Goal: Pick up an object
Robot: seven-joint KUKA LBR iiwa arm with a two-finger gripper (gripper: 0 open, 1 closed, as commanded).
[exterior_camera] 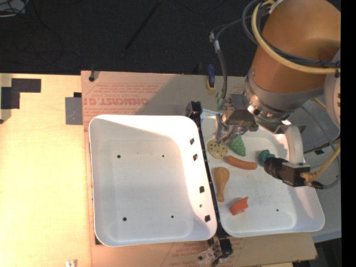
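The right bin [289,218] holds several small objects. A tan waffle-like round piece [217,148] lies near its back left. A green ridged piece [239,146] sits just to the right of it. An orange carrot-like piece [241,163] lies in front of both, a tan pear-shaped piece [221,181] is nearer the left wall, and a red chunk [239,206] lies toward the front. My gripper [225,135] reaches down at the back left of this bin, its tips just above the tan round piece and beside the green one.
The left bin [105,227] stands beside the right one, with black clips along the shared wall [201,166]. A teal piece [263,156] lies near the right bin's right side. Cardboard [139,96] lies under both bins, with pale bench to the left.
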